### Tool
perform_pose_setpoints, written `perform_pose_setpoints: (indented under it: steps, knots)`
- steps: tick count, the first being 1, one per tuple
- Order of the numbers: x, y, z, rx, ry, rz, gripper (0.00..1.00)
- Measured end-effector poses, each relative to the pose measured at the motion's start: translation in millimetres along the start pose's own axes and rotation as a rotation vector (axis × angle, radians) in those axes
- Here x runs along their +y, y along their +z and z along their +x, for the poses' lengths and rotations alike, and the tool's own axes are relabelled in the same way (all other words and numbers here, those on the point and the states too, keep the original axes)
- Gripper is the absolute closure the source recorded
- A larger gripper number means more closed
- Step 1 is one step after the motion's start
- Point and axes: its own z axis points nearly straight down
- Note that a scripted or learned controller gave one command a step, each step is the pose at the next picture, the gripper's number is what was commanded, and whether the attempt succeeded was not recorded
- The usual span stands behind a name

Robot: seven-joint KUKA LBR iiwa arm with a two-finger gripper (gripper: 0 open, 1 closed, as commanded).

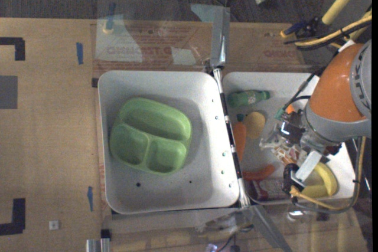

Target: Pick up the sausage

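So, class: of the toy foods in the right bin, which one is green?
The bottle-shaped item lying at the bin's far end, by the divider. The carrot is orange, the sausage red-orange, and the banana yellow.

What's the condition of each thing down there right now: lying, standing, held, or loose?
Green plate: right way up in the left bin.
Green bottle: on its side, right bin.
Carrot: lying flat.
Sausage: lying loose, not gripped.
Banana: lying partly under the arm.
Gripper: low over the right bin.
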Motion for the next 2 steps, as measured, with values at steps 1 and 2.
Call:
perform_pose_setpoints:
  steps: [1,2]
  knots:
    - [-0.7,-6.1,-0.9,-0.005,0.0,0.008,1.0]
    - [-0.8,-6.0,-0.8,-0.005,0.0,0.008,0.0]
